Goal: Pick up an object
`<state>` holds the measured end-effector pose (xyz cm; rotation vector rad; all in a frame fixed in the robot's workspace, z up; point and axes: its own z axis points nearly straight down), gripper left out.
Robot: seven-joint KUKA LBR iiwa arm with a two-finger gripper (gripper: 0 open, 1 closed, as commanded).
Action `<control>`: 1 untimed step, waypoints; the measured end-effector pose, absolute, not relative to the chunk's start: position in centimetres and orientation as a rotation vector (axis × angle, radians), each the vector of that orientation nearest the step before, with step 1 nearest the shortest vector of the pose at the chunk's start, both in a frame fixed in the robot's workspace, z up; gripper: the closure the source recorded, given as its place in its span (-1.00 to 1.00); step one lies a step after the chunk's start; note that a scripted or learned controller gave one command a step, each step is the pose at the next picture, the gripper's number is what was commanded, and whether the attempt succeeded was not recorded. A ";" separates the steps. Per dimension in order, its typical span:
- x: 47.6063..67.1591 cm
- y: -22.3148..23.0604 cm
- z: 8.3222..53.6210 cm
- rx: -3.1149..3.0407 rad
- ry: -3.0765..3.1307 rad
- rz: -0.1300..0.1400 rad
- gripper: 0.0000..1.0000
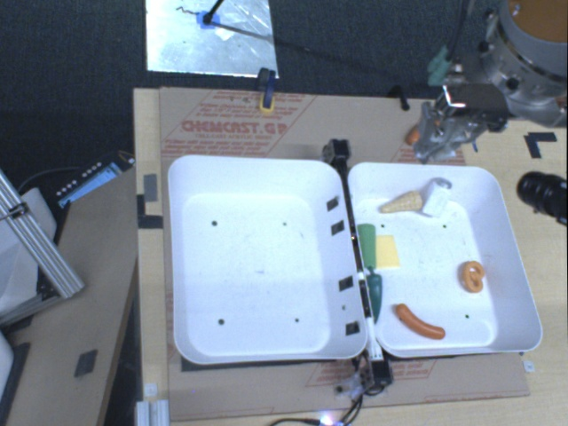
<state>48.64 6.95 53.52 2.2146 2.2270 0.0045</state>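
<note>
though the tool (441,136) hangs past the right bin (506,238), its grip state is unreadable.

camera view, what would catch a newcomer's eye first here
The right bin draws the eye: a hot dog near its front, a pretzel by its right wall, an ice cream cone at the back, and a yellow block beside green pieces on its left side. Above its back edge hangs the gripper on the grey arm.
</note>
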 end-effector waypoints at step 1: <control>48.6 7.9 53.5 2.215 2.226 0.005 1.00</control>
